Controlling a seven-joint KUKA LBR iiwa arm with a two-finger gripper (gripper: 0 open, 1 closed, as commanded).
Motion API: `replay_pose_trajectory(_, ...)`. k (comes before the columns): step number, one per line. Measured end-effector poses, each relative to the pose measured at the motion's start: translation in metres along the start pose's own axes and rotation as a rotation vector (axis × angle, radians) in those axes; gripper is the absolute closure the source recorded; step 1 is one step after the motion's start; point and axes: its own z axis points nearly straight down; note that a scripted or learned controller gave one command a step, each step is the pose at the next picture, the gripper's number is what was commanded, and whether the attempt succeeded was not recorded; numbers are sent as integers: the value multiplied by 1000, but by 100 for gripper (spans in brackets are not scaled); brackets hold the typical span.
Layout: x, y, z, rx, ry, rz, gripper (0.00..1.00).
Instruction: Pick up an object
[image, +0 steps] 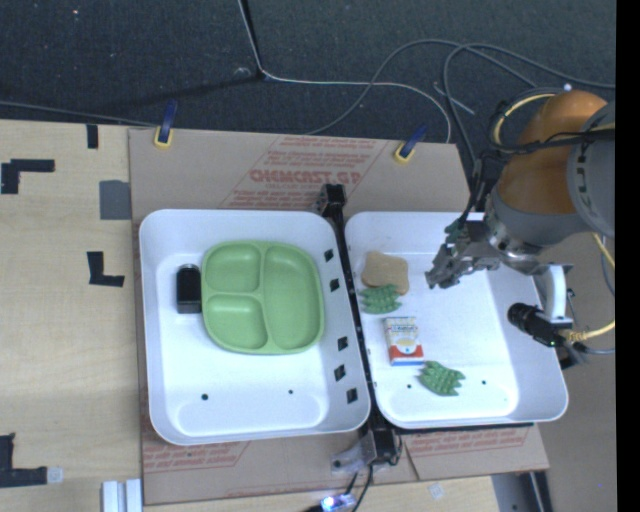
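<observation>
Bench (60, 330) under two white bins (170, 400)

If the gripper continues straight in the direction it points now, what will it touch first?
The gripper points down and left over the right bin. Continuing that way, it would probably meet the bare bin floor just right of the tan object. Its height is unclear, so it might reach that object instead.

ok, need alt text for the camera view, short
A grey robot arm's gripper hangs over the right bin, which holds a tan sponge, two green leafy toys and a small carton. The left bin holds a green divided plate and a black block.
</observation>
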Motion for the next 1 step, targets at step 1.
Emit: replay_pose_trajectory(1,0,2,-53,0,0,0,100)
